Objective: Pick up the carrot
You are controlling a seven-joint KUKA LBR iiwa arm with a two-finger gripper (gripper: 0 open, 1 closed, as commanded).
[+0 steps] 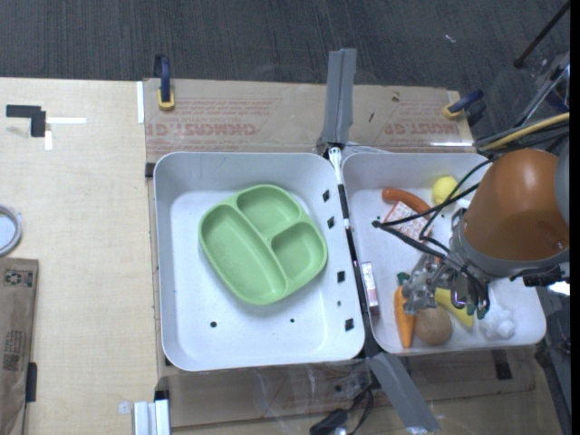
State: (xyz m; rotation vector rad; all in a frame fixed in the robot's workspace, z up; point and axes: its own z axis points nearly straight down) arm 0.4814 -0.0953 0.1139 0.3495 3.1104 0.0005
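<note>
light wood makes up the surface (72, 207), and dark floor runs along the top behind it. two white bins sit side by side on it. the left bin (181, 333) holds a green plate (263, 243) with three sections, lying a bit turned. the right bin (385, 333) is crowded, and the arm (517, 211) with its big orange band covers much of it, so some things under it are hidden. the carrot (402, 318) lies near the front of the right bin, close to the left wall, pointing toward the front edge. its top end is tucked under the pincer (426, 288), which hangs right over it. the pincer is a tangle of grey metal and wires, and it is too blurry to tell how far apart its tips are or if it has hold of anything. a brown potato (434, 326) sits just beside the carrot, touching or nearly touching it. something yellow (456, 302) peeks out under the pincer, mostly hidden. a white lumpy thing (500, 323) sits near the right corner. farther back are a long orange-red thing (405, 198), a yellow ball (444, 188) and a red and white card (403, 220), partly crossed by black cables. at the left edge a brown bag (18, 333) and a clear ring (7, 232) are cut off.
</note>
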